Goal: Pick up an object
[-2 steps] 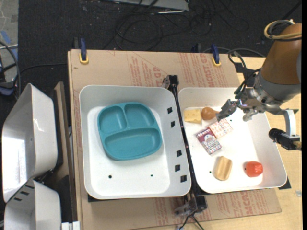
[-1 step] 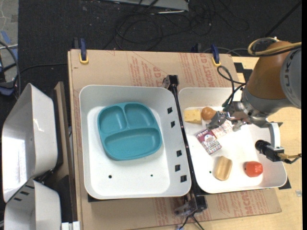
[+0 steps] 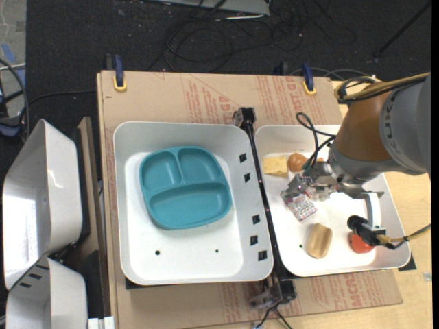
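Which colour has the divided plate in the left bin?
The divided plate is teal, a blue-green; the camera view shows it.

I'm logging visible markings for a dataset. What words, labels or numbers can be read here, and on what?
Red print on the brown board under the bins: repeated, reversed and too blurred to read.
Dark letters on the grey arm: too blurred to read.
Print on the small packet in the right bin: too small to read.
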Robot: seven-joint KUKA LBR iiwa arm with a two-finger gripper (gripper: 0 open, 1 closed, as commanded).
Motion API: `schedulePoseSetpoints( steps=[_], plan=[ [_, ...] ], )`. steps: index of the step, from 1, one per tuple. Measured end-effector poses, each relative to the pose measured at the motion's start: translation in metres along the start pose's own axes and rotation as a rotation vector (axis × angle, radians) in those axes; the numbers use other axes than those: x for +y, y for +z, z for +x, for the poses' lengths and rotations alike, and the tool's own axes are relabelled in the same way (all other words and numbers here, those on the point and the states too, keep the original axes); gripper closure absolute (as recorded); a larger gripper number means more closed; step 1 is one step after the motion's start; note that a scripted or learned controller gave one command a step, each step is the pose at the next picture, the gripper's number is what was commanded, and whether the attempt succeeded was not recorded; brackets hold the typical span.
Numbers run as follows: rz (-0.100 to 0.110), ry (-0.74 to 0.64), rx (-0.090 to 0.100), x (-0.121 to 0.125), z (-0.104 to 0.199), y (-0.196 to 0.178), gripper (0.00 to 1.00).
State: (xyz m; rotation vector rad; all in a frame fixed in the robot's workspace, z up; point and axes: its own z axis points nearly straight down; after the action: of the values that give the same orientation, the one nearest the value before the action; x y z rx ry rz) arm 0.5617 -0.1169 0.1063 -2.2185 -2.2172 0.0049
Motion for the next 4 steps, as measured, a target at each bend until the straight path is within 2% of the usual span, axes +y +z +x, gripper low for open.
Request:
schedulePoseSetpoints(
  steps=[1,2,4],
  plan=[
    [-0.004,0.0,-0.001,0.0,0.0,0.015,0.0],
    [-0.004,0.001,-0.001,0.0,0.0,0.004,1.0],
    [-0.01,-0.005,-0.002,-0.001,0.015,-0.108,1.0]
  ],
)
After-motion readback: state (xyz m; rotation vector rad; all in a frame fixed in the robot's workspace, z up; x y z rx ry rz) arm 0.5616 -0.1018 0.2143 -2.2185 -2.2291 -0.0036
